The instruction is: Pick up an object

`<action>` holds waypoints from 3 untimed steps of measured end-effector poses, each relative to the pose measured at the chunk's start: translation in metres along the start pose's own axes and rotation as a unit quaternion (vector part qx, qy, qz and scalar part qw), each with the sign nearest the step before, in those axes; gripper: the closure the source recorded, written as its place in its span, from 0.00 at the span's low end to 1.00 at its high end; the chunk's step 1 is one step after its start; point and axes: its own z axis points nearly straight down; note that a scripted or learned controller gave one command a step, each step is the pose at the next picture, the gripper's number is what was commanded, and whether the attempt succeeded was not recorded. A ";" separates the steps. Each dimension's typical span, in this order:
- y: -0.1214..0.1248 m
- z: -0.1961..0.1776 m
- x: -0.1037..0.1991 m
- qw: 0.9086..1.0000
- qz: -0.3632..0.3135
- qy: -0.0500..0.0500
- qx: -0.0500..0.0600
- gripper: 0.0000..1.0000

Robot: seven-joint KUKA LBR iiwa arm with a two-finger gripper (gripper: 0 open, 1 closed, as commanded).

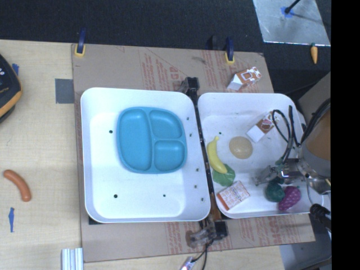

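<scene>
Banana [216, 156]: right bin [225, 103], left side, long axis running top to bottom of frame. Hand [279, 173]: lower right of frame, above dark green object [274, 192]; finger state cannot be determined.

Pale wooden bench [39, 145] against dark carpeted floor [140, 10].

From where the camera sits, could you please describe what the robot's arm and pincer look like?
At the frame's right edge sits the rounded arm, with an orange-brown patch. Looping black cables run down to a small silvery metal pincer with thin fingers above the right shallow white bin.
</scene>
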 end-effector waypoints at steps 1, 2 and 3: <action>0.000 -0.011 -0.001 1.000 -0.001 -0.001 0.000 1.00; 0.044 -0.002 0.061 1.000 -0.001 -0.001 -0.004 1.00; 0.011 -0.109 0.069 1.000 0.001 0.000 -0.002 1.00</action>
